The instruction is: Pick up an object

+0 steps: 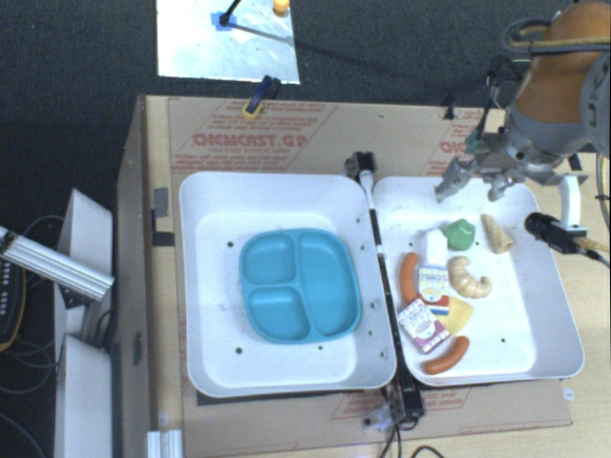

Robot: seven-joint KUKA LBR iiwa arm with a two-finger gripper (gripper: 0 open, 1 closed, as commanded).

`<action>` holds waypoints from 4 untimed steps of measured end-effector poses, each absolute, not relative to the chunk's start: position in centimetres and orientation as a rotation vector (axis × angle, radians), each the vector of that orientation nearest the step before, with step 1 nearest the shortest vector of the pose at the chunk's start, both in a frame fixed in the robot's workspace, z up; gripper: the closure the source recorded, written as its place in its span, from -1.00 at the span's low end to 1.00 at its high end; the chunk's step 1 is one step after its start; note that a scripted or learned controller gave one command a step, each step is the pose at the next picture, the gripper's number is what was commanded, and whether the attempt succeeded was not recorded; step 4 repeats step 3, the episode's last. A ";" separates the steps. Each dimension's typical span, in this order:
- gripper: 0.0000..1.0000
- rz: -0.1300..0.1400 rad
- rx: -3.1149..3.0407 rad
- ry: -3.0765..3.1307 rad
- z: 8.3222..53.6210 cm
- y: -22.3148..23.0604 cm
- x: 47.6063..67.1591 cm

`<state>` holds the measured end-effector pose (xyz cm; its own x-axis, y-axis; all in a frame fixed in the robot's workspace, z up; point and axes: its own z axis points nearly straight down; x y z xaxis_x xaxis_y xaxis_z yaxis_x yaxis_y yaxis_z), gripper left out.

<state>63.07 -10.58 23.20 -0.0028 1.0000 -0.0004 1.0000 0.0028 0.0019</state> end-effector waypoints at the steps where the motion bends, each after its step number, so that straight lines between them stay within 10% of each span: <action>1: -1.00 0.000 2.218 2.222 20.1 -15.0 63.0; 2: -1.00 -0.001 2.221 2.223 8.3 -15.9 63.5; 3: 1.00 0.005 2.216 2.221 9.6 -16.0 63.7; 4: 1.00 0.005 2.216 2.221 9.6 -16.0 63.7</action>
